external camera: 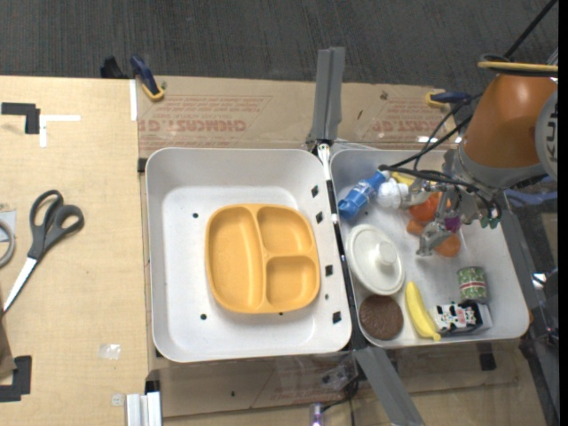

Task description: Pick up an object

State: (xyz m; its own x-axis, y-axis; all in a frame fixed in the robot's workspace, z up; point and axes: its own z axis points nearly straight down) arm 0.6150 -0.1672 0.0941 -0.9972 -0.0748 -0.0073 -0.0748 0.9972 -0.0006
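Observation:
The right bin (513, 278) holds several small objects. My gripper (433, 238) reaches down into its upper middle, among orange toy pieces (423, 214) and another orange piece (449, 247) with a purple bit beside it. The wrist hides part of them, and no object is clearly seen in the gripper. A blue bottle (358, 198) with a white cap lies to the gripper's left. Below it sits a white round lid (376, 258). Along the bin's front lie a brown disc (382, 317), a yellow banana (420, 311), a green can (473, 283) and a black-and-white box (460, 317).
The left bin (169, 238) holds a yellow divided plate (263, 257). Scissors (44, 229) lie on the wooden bench at the far left. A grey divider post (327, 96) stands between the bins at the back. Cables hang around the arm's wrist (461, 180).

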